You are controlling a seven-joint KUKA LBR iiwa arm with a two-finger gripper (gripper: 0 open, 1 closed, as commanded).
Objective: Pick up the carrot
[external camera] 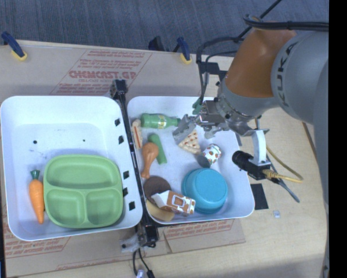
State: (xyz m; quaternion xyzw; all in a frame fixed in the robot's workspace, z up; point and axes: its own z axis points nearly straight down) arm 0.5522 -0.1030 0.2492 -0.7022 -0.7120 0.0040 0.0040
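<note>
Carrot (36, 196) lies in the left bin (22, 112), squeezed beside the green divided plate (83, 191). End effector (187, 124) hovers over the right bin; can't tell its grip state.

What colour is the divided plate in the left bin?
The divided plate is light green, seen plainly in the camera view, beside the orange carrot.

Even overhead light, soft shadows — slightly grainy
</note>
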